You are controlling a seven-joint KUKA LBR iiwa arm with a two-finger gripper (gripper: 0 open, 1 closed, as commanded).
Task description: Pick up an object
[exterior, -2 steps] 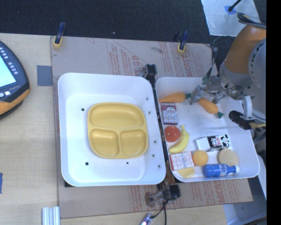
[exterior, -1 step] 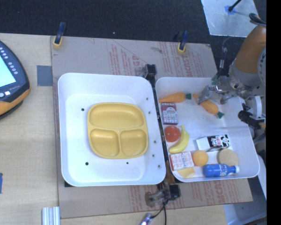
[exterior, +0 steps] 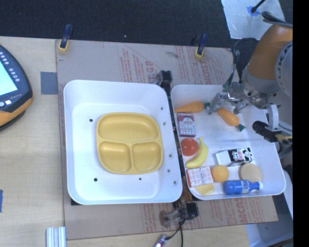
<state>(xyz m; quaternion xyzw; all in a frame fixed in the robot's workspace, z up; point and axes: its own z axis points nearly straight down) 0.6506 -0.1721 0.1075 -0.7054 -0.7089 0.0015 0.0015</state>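
From the overhead camera I see the grey arm with its orange band [exterior: 272, 45] reaching in from the right over the far end of the right-hand shallow white bin [exterior: 270, 153]. Its pincer [exterior: 227, 103] sits low in that bin's upper part, directly above a small orange toy carrot with a green tip [exterior: 229, 117]; I cannot tell whether the pincer is released or clenched, nor whether it touches the carrot. A second orange toy carrot [exterior: 190, 107] lies just to the left, near the bin's top-left corner. Below that I see a small red-and-white carton [exterior: 186, 124], then a red toy tomato [exterior: 189, 146] touching a yellow toy banana [exterior: 198, 155]. Further toward the near edge are a white-and-red printed packet [exterior: 199, 176], an orange round fruit [exterior: 220, 173], a black-and-white patterned carton [exterior: 237, 156], a tan round bun-like piece [exterior: 250, 172] and a blue bottle with a white cap [exterior: 241, 187] lying on its side. The left-hand shallow white bin [exterior: 77, 138] holds a yellow three-compartment plastic tray [exterior: 129, 142]. On the wooden tabletop [exterior: 26, 179] at far left rests an orange-and-grey control pendant with a screen [exterior: 2, 89].
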